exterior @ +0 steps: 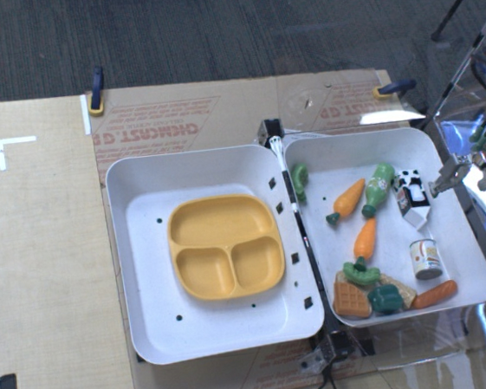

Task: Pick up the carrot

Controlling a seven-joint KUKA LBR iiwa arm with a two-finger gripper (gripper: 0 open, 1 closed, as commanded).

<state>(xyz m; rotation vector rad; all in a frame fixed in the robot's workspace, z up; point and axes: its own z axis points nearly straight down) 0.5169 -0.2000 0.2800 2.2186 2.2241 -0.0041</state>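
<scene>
Right bin (457,235) held the clutter; left bin (135,245) held a yellow divided plate (227,245). There were 2 orange carrots mid-frame right: upper carrot (348,197) lay slanted, green end toward lower left, close beside a green bottle (379,188). Lower carrot (366,238) sat just below it, near upright in frame, its green top (361,272) touching or nearly touching the waffle (351,299) cluster. A third, redder carrot-like piece (434,295) rested at the bin's lower right edge, near a small can (426,259).

The tool (450,176) sat at the right rim of the right bin, metal parts blurred against the clutter there; open or clenched could not be told. It was well apart from both carrots and nothing was seen in it.

Judgement: these looked like toy plastic food, so light, rigid, smooth, and likely to slip or roll on a tapered body. Best hold seemed to be across the thick orange middle, fingers square to the long axis, not on the leafy end. The lower carrot had more free room around its body.
</scene>
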